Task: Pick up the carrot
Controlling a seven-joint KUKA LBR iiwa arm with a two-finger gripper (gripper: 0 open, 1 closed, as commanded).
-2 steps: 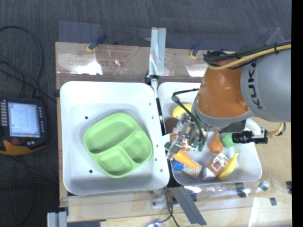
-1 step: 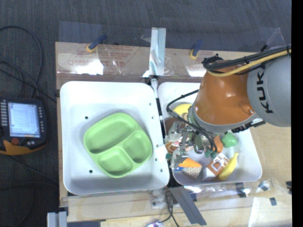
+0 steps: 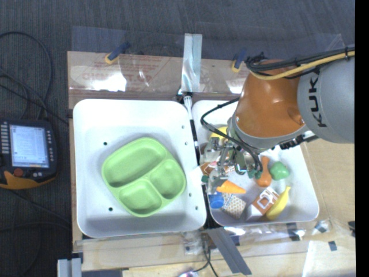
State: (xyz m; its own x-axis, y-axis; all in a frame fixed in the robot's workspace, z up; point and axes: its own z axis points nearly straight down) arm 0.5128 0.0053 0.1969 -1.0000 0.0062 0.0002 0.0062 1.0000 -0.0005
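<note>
Gripper low in right bin, just above carrot; claw state unclear, cannot tell.

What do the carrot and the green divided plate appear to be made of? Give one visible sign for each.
Carrot: probably plastic toy food, with flat, even orange colour. Green divided plate: probably moulded plastic, with smooth rounded compartments and a soft sheen.

Even, diffuse overhead light is filling the scene. The two white bins are reading bright, nearly washing out, while the dark carpet is staying dim. Glare is streaking the clear plastic sheet. The arm is casting a soft shadow; small toys are looking slightly blurred.
</note>
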